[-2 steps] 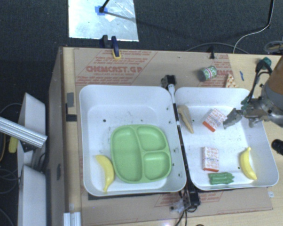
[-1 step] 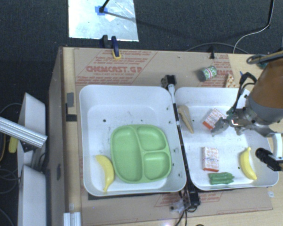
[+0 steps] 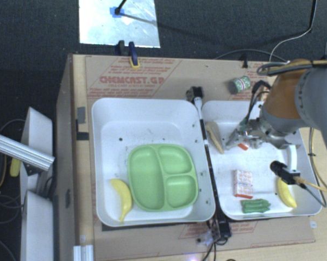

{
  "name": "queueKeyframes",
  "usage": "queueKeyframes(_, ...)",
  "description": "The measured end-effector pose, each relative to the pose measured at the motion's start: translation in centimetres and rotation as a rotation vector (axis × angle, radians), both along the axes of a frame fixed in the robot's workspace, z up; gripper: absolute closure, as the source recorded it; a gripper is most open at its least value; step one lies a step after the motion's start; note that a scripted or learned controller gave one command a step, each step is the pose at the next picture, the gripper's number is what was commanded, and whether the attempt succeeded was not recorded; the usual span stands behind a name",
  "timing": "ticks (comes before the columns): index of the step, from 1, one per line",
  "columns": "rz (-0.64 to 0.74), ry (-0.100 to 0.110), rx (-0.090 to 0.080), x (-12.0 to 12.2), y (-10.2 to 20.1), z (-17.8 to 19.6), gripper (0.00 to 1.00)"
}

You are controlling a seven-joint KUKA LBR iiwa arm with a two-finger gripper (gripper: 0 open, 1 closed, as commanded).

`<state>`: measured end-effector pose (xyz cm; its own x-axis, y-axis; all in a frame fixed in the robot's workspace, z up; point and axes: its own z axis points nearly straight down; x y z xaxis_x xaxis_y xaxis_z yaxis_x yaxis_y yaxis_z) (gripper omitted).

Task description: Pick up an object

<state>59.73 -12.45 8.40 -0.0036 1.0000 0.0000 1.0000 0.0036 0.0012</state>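
The tool (image 3: 244,137) hung low over the upper part of the right bin (image 3: 227,211), near the bin's 11 o'clock corner; whether it was wide or narrow could not be told, and nothing showed between its tips. Closest to it, at about 9 o'clock from the tool, lay a tan wooden brush (image 3: 214,137) against the dividing wall: stiff, light, probably best taken across its narrow middle. At 6 o'clock sat a small red-and-white box (image 3: 243,182), rigid, flat-sided and likely the easiest grip across its short width. Below that lay a green toy vegetable (image 3: 255,205), and at 4 o'clock a yellow banana (image 3: 285,193), smooth and curved, so liable to slip. The left bin (image 3: 98,145) held a green divided plate (image 3: 162,176).
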Motion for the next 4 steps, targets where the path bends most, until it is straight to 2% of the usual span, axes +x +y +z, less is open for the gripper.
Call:
queueKeyframes(1, -0.003, -0.003, -0.001, 2.4, -3.5, 1.6, 0.00)
queueKeyframes(2, -0.001, -0.016, -0.001, 0.6, -7.8, 0.8, 0.00)
queueKeyframes(3, -0.002, -0.001, 0.000, -5.1, -8.2, 5.4, 0.00)
queueKeyframes(4, -0.003, -0.001, 0.000, -11.0, -8.2, 8.9, 0.00)
